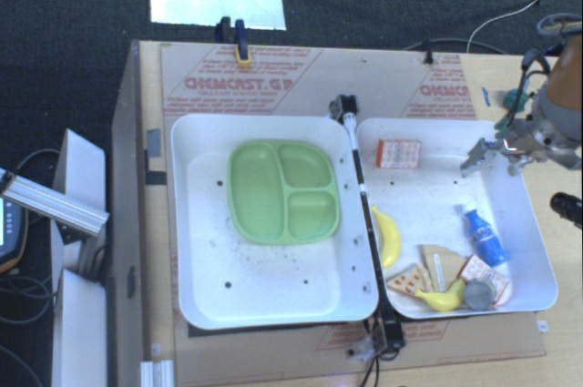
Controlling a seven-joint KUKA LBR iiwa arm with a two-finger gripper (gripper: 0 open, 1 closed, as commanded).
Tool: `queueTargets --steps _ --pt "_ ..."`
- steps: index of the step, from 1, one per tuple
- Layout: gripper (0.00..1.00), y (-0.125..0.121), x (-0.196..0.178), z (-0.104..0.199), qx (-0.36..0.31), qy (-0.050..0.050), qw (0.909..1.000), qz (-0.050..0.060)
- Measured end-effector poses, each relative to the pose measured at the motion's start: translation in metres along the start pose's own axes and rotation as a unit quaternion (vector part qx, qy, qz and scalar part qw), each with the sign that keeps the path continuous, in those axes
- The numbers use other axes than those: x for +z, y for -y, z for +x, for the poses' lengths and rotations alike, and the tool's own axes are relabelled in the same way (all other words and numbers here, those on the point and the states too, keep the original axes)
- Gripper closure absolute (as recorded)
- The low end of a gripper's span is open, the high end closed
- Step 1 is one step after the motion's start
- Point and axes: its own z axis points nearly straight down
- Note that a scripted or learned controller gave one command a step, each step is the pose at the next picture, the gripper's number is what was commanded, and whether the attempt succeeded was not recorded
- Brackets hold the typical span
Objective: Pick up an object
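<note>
Gripper (492, 153) over the right bin's (428, 135) far right edge, jaws apart and holding nothing, blue bottle (483, 236) near that bin's right wall, bananas and small items along its near edge — green plate (283, 191) in the left bin (205, 285).

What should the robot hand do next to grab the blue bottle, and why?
Probably it should move toward the front of the right bin and come down over the blue bottle. The gripper hangs near the bin's far right side with nothing between its fingers, and the bottle lies just in front of it, a little apart from the pile of toys in the front corner.
</note>
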Motion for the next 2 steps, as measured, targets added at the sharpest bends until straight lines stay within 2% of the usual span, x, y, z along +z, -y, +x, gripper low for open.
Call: queueTargets --steps 1,2 --pt "0.0 0.028 0.028 -0.007 0.0 0.0 1.0 -0.001" --pt "0.0 0.033 0.07 -0.007 0.0 -0.001 1.0 0.0"
